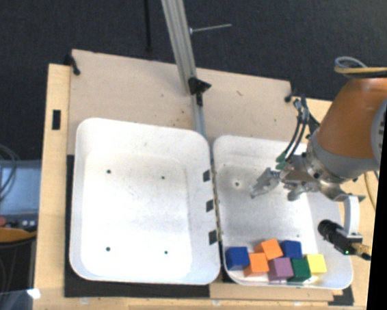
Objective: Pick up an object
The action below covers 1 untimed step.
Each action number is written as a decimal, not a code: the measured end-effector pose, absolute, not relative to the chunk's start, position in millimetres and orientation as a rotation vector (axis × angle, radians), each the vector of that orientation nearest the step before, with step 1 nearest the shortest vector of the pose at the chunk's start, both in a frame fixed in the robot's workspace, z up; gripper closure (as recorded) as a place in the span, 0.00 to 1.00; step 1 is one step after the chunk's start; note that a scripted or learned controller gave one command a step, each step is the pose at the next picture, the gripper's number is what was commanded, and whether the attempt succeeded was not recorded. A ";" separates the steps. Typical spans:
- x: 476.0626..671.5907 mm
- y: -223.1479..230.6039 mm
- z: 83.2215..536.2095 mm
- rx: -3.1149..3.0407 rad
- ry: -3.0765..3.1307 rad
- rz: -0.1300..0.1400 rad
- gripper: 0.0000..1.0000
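Landmark: right bin (248, 157), shallow, white, rounded corners.

Item 1. Left bin (140, 200), same make, touching the right bin along its left wall; 3 dark clips sit on the shared edge. Its floor shows 4 small dark dots.

Item 2. Blocks, 7 in a cluster at the near edge of the right bin: blue cube (237, 257) at the cluster's left end; orange cube (271, 248) and a second orange cube (258, 263) just beside it; a second blue cube (291, 248); purple cube (280, 268); green cube (300, 268); yellow cube (317, 263) at the right end. They touch or nearly touch one another.

Item 3. Gripper (266, 182), grey, over the middle of the right bin, well apart from the cluster, pointing toward the bin's left wall. Nothing sits between its fingers; whether they are spread or together cannot be told at this size. Orange band of the arm (351, 123) lies beyond the bin's right wall.

Item 4. Aluminium post (181, 39), slanting from above the far-left corner of the right bin.

Writing: no legible labels or brands.

Open room: the far half and middle of the right bin's floor lie bare around the gripper; the blocks crowd the near wall.
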<state>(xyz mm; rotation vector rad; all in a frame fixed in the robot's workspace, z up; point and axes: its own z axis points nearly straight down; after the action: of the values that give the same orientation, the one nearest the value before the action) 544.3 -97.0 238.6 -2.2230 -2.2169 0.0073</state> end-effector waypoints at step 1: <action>547.8 -98.1 195.5 -2.224 -2.216 0.007 0.00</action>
<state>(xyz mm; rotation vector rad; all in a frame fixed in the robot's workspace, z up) 547.8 -98.1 195.5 -2.2239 -2.2162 0.0066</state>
